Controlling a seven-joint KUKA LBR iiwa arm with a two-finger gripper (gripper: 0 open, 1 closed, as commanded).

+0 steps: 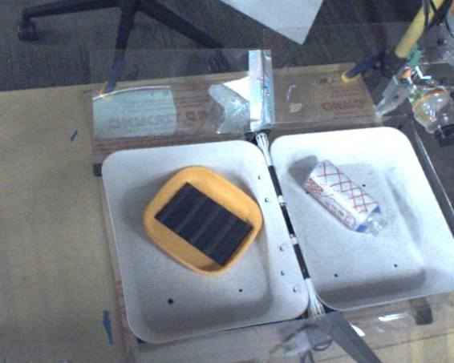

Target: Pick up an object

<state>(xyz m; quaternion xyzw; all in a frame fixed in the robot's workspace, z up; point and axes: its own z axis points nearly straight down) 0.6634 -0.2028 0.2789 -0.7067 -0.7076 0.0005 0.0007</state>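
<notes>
Wooden bench (31, 237), yellow block (203, 219) left bin (143, 306), wrapped packet (341, 197) right bin (429, 260)

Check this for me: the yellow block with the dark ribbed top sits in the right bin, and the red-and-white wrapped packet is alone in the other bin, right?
Not quite. The camera view shows the yellow block in the left bin; the red-and-white wrapped packet is alone in the right bin.

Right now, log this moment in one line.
left bin: yellow tray | right bin: red-patterned packet | arm: top right, clear of bins
</notes>
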